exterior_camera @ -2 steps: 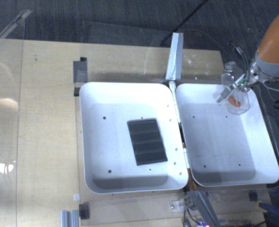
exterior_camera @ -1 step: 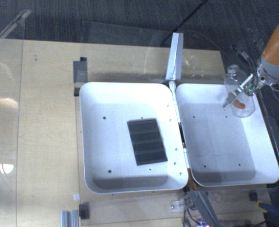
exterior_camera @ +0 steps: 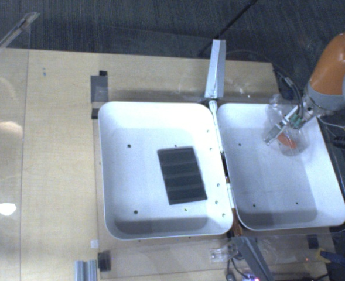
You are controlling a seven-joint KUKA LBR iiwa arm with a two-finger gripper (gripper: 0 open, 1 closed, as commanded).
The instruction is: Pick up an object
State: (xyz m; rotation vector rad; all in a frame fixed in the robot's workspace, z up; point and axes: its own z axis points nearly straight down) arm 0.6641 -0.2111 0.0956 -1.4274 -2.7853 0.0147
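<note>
Fingers' state: cannot tell, too blurred and small where the gripper (exterior_camera: 282, 130) sits, upper right of the frame. Gripper is low over the right bin (exterior_camera: 313, 221), in its upper right part, on the arm (exterior_camera: 331, 69) coming in from the right edge. Just under and beside it is a small clear thing with an orange-red part (exterior_camera: 290, 143); whether they touch is unclear, and nothing is visibly pinched. Other candidate: dark ribbed block (exterior_camera: 182, 175), flat at centre of the left bin (exterior_camera: 110, 174), well apart from the gripper.

Step, as a judgement: grasp attempt on the clear thing, at the descend-or-close stage; lift not yet done. Next move likely needs a firm close on it, then a straight rise. The object looks light and slippery, so it may slip or get nudged aside.
</note>
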